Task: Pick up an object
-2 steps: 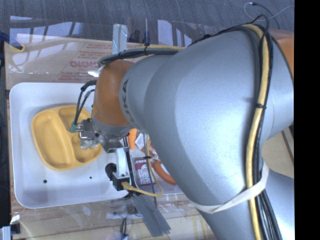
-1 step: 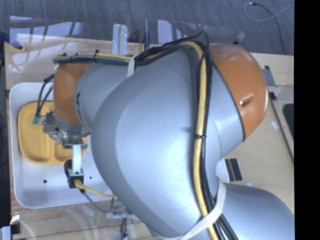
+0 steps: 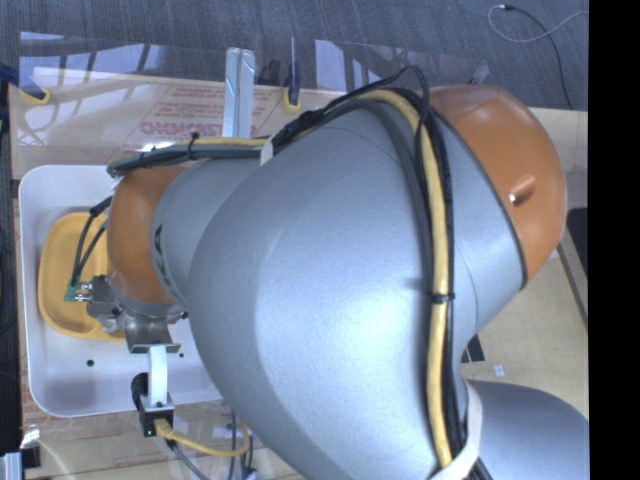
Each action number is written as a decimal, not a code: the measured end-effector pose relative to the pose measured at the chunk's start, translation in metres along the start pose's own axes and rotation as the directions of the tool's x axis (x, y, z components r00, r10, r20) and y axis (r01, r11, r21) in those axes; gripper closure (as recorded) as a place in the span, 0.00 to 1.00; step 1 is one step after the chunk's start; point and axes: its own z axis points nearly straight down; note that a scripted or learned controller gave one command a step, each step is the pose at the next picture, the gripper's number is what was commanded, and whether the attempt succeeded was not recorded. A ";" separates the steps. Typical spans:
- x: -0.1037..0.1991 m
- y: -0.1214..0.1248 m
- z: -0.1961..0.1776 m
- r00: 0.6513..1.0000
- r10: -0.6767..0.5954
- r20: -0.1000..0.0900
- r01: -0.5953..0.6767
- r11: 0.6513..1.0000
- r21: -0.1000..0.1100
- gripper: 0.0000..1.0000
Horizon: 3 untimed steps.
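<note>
Brightness: even and moderate, daylight-like, with no harsh hot spots.
Light source: seems to come from above the arm [image 3: 340, 298], whose grey shell carries a broad soft sheen along its upper curve.
Glare: pale streaks on the clear sheet [image 3: 90, 68] beyond the arm; a small highlight on the orange band [image 3: 520, 198].
Shadows: soft and grey in the white bin [image 3: 40, 298] below the arm's wrist, darker under the arm itself.
Focus: the arm, close to the lens, looks slightly soft; the carpet [image 3: 200, 3] texture behind it is grainy.
Colour: somewhat cool, bluish cast.
</note>
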 end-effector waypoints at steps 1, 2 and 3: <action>0.002 -0.002 0.006 0.945 0.327 -0.009 -0.327 0.945 -0.008 1.00; 0.002 0.002 0.008 0.728 0.686 -0.026 -0.686 0.728 -0.010 1.00; -0.021 0.019 -0.013 0.738 0.675 0.006 -0.675 0.738 0.008 1.00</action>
